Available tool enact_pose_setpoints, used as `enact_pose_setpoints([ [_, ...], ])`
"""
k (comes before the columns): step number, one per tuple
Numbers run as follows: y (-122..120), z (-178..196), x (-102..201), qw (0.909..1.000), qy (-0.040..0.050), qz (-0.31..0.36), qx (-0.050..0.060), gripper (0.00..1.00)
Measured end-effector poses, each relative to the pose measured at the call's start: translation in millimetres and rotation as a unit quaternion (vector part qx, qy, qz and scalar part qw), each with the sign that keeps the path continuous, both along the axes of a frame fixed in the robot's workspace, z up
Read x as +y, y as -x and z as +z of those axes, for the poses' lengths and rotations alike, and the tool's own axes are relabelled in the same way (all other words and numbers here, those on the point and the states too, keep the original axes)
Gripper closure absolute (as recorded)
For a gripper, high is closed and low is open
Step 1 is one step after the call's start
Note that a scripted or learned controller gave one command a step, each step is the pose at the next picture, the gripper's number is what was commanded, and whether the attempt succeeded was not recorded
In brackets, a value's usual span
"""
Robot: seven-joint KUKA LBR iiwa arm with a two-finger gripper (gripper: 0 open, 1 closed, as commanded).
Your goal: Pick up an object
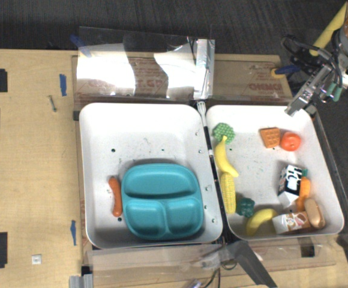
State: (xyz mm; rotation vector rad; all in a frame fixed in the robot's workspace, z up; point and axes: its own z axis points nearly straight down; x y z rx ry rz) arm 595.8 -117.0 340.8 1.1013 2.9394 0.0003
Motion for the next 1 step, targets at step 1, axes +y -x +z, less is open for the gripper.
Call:
enact_pose_setpoints([
  [1,-49.8,-72.6,38.8,0.9995,-0.0012,-0.032,0.004,1.00],
])
